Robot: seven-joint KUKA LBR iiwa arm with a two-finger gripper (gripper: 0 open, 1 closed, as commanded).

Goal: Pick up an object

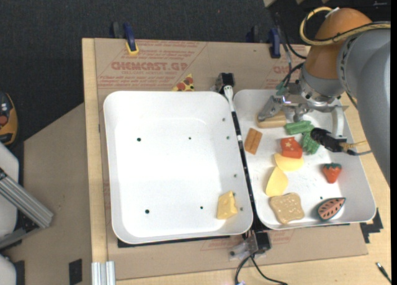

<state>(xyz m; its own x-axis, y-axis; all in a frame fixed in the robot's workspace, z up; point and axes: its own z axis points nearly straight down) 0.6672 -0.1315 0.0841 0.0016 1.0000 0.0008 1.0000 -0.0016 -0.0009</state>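
Camera view puts the jaws (280, 108) at the far end of the right bin (360, 206), low over a tan wedge-shaped piece (273, 120) that lies at the bin's back left corner. The wedge is flat, pale brown and pointed toward the left; the metal of the wrist covers its upper edge, so I cannot tell whether the jaws are open, closed, or touching it.

Just right of the wedge lies a green toy vegetable (300, 128), partly under the wrist, with a second green bit (310, 144) beside a red block (291, 147) with a small white mark. Below these a yellow piece (289, 162) rests against a yellow wedge (276, 182), the two touching. A small orange-brown block (252, 141) sits near the bin's left wall. A strawberry (332, 172) lies apart toward the right wall, and along the near edge a slice of toast (286, 208) sits beside a dark oval slice with a red centre (330, 208).

A black cable (327, 139) runs from the wrist across the bin's right side, over the green bit. The grey arm (371, 72) and its orange band (332, 41) hide the bin's far right corner.

The left bin (124, 153) holds one pale yellow chunk (227, 205) in its near right corner. Both bins sit on a brown board (93, 91) on the tabletop, clamped at the back by blue clips (129, 35).
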